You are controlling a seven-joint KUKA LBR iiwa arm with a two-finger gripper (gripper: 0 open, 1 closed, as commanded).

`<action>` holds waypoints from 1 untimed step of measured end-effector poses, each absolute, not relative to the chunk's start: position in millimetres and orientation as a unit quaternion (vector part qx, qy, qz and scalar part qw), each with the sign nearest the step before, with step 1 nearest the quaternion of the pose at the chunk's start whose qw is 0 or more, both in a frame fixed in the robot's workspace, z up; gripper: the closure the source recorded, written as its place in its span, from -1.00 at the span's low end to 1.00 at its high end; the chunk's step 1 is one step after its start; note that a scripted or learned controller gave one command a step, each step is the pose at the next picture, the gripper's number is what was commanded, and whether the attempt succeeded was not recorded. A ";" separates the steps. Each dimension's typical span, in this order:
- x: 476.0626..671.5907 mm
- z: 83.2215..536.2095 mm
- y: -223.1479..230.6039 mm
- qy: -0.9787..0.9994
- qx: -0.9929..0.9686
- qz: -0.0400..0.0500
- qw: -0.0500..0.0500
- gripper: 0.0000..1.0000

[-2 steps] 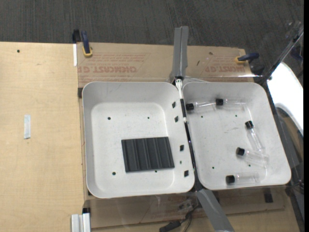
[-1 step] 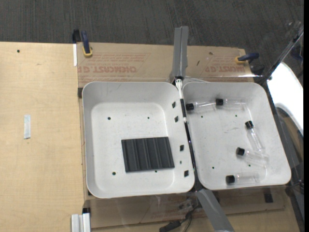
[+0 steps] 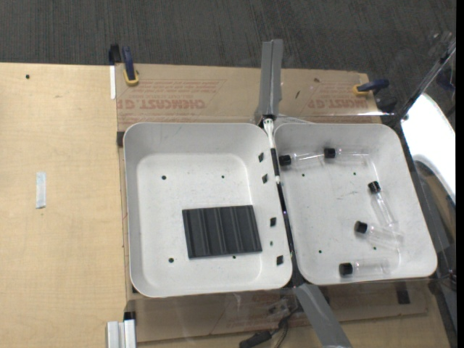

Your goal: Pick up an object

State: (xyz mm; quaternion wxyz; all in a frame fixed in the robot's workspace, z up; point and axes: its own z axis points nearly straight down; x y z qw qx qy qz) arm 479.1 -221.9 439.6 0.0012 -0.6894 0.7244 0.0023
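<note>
Ribbed pad (image 3: 221, 230): flat, lower centre of left bin (image 3: 145, 145).
Capped tubes (image 3: 312, 156): scattered across right bin (image 3: 406, 167).

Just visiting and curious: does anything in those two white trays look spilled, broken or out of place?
Nothing looks broken or spilled. The clear black-capped tubes lie scattered at different angles in the right bin; the dark ribbed panel lies flat, slightly askew, in the left bin.

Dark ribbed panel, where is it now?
The dark ribbed panel lies flat in the left bin, toward its near right corner.
</note>
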 end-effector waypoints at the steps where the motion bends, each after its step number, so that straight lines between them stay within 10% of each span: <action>1: 479.2 439.2 -221.9 0.736 -0.677 0.003 0.001 1.00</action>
